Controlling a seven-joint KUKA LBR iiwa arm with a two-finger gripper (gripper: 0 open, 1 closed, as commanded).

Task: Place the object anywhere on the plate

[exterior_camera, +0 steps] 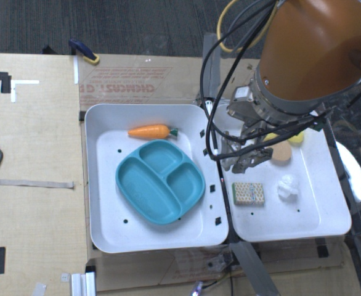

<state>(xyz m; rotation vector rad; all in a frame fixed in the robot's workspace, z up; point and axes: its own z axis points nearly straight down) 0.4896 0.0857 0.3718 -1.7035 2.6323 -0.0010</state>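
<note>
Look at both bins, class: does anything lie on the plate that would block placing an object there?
Nothing visible does. The blue plate has three bare compartments; the carrot lies beside it, just off its far rim.

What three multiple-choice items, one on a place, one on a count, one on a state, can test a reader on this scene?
1. Where does the carrot lie?
A. on the plate
B. in the left bin, beside the plate
C. in the right bin

2. How many compartments has the blue plate?
A. two
B. three
C. five

3. What lies on the plate now?
A. nothing
B. the carrot
C. the sponge

Answers:
1 B, the carrot lies behind the plate's rim on the bin floor.
2 B, ridges divide it in three.
3 A, its compartments are bare; the sponge lies in the right bin.
</note>
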